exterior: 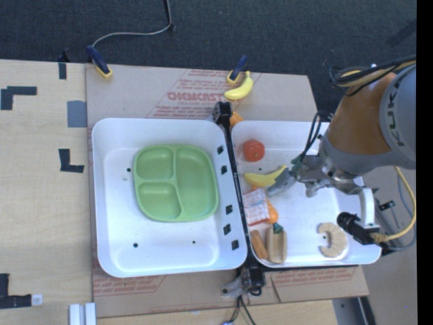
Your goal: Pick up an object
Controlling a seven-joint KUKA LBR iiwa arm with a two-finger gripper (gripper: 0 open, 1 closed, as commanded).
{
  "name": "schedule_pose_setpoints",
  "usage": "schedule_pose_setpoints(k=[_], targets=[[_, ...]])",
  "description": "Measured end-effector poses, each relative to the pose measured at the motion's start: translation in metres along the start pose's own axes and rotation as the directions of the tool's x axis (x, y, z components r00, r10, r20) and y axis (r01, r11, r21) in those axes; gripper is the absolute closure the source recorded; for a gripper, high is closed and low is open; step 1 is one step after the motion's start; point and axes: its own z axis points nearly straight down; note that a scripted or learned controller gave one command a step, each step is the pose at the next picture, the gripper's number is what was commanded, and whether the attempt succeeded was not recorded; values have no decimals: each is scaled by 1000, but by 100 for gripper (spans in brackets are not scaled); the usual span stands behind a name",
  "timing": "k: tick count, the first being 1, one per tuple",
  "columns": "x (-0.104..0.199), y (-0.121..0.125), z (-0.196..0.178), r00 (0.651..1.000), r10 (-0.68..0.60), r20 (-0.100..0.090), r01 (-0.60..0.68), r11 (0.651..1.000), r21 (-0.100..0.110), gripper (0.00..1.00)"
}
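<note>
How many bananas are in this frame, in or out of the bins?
2. One yellow toy banana lies in the right white bin, beside the gripper. Another yellow banana sits outside on the cardboard above the bins. The arm may hide more.

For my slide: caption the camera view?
Hand reaches the banana in the right bin; green tray sits left.

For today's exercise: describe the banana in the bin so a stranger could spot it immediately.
Find the right white bin, the one the grey arm reaches into. Near its left-centre, just below a small red ball, lies the banana beside the pincer. It is that bin's only curved, plain yellow thing.
</note>
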Motion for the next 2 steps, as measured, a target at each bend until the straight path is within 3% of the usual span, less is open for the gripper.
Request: schedule_pose_setpoints(k=[1, 2], targets=[[-1, 54, 71, 1000, 0, 0, 0, 1000, 2, 0], [-2, 128, 98, 1000, -2, 0, 2, 1000, -5, 0]])
